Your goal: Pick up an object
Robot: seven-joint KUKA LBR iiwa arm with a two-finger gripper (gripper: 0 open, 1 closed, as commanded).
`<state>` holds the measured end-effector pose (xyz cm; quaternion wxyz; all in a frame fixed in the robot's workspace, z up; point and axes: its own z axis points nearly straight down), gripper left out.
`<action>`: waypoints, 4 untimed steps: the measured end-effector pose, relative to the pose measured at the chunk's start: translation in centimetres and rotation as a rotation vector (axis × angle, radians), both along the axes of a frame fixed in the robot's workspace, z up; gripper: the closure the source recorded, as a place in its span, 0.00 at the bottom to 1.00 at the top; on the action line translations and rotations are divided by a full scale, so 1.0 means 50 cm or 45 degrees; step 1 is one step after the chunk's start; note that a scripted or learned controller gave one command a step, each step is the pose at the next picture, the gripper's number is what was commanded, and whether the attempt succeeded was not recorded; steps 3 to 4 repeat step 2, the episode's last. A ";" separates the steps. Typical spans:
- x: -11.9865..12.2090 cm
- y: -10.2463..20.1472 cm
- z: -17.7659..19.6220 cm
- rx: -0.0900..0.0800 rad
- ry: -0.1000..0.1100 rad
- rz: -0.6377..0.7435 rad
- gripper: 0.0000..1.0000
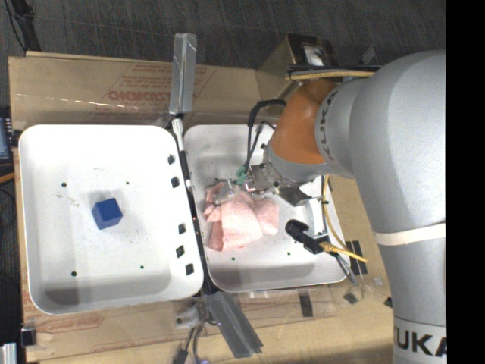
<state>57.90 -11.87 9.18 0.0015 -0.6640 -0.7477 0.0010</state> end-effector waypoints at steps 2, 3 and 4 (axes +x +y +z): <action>0.147 0.086 0.201 0.000 -0.002 -0.046 1.00; 0.147 0.086 0.201 0.000 -0.002 -0.046 1.00; 0.147 0.086 0.201 0.000 -0.002 -0.046 1.00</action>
